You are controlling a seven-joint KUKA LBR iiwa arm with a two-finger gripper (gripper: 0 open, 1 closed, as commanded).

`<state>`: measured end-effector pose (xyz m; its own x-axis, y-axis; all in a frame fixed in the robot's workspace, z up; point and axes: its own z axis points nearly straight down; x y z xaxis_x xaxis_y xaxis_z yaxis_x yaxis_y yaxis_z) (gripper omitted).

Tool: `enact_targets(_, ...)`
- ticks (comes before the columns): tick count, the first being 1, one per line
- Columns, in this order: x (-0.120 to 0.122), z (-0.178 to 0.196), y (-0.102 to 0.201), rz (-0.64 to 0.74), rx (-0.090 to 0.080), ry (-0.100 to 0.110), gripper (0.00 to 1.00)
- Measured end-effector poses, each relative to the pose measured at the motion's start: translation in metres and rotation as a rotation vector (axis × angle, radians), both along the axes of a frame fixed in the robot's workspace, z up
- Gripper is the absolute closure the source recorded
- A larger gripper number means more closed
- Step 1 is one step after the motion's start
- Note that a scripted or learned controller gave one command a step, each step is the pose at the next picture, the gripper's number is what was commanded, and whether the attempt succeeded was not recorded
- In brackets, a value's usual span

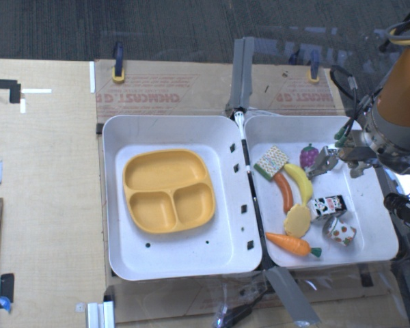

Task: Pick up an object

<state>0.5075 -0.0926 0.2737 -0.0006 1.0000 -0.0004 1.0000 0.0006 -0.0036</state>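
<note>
One yellow tray (pixel 169 198), one banana (pixel 298 180), one carrot (pixel 289 244).

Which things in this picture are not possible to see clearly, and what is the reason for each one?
- Gripper, camera view: too small and dark to tell how the jaws stand.
- Purple toy, right bin: partly hidden by the gripper, so what it is cannot be told.
- Black-and-white carton: print too small to read.
- Arm: cut off by the right edge.
</note>
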Motion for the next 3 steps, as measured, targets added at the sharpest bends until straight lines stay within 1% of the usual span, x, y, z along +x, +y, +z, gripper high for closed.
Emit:
enact_targets(1,0.017,-0.157,-0.004,-0.147,-0.001,-0.018,0.0)
enact_targets(2,0.058,-0.183,-0.011,-0.117,0.0,-0.001,0.0)
enact_targets(3,0.058,-0.173,-0.012,-0.121,-0.001,-0.002,1.0)
